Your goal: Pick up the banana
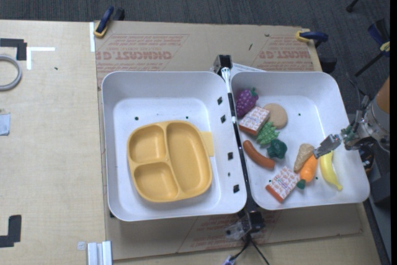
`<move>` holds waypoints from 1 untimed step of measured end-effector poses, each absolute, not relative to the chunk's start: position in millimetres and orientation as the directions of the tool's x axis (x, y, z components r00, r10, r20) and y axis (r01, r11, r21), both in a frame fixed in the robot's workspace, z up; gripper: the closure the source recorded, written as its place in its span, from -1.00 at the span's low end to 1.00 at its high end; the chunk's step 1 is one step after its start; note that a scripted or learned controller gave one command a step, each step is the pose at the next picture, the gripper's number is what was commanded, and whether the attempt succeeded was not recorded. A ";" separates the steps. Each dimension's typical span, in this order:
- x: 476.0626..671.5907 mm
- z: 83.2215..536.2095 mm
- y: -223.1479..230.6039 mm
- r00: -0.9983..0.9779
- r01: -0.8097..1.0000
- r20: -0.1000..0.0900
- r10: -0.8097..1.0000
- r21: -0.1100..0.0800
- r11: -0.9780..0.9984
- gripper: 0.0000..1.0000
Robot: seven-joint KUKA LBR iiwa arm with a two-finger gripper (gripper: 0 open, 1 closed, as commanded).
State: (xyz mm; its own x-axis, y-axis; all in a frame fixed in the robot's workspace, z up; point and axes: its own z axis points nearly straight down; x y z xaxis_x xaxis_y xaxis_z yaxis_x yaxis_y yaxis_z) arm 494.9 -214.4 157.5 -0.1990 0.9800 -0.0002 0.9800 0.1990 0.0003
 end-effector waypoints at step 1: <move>518.7 92.5 -206.6 -0.725 0.689 0.000 0.689 0.001 0.725 -1.00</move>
